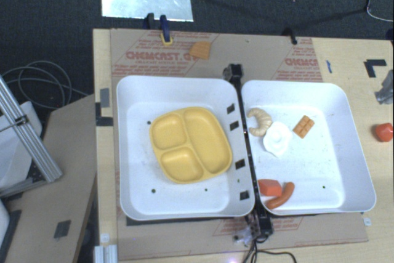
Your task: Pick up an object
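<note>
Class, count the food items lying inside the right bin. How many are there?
5: a croissant and fried egg near the left wall, a cracker further right, a tomato piece and sausage at the front.

Grey metal arm part (386, 88) at right edge, pale, angular; details unclear

grey arm part (385, 88) at right edge, above bench.

Bench (345, 52), light wood, brown cardboard sheet (258, 55) over its middle. Two white bins on the sheet: left bin (132, 151), right bin (351, 151), touching. Tan block (200, 50) near back edge. Red object (383, 132) at right edge.
</note>
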Motion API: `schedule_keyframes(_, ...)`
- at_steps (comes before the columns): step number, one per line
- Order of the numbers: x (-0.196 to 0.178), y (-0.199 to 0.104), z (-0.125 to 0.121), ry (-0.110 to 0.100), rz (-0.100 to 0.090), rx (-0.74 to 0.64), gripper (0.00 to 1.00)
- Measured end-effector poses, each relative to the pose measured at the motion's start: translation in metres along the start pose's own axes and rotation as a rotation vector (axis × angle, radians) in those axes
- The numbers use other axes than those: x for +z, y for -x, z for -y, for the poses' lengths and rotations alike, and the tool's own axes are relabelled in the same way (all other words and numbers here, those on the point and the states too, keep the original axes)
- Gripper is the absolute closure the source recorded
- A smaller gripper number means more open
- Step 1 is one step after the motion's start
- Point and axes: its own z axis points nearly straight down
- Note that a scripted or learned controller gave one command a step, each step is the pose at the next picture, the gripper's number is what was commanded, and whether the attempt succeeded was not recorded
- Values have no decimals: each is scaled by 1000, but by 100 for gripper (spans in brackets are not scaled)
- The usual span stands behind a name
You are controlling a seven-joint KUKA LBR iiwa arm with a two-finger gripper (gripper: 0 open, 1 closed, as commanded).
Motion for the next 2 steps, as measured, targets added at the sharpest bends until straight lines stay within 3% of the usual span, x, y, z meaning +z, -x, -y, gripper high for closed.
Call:
schedule_keyframes(1, 230, -60, -39, -13, -6, 1, 100)
schedule_keyframes(2, 224, -58, -39, -8, -4, 6, 0)
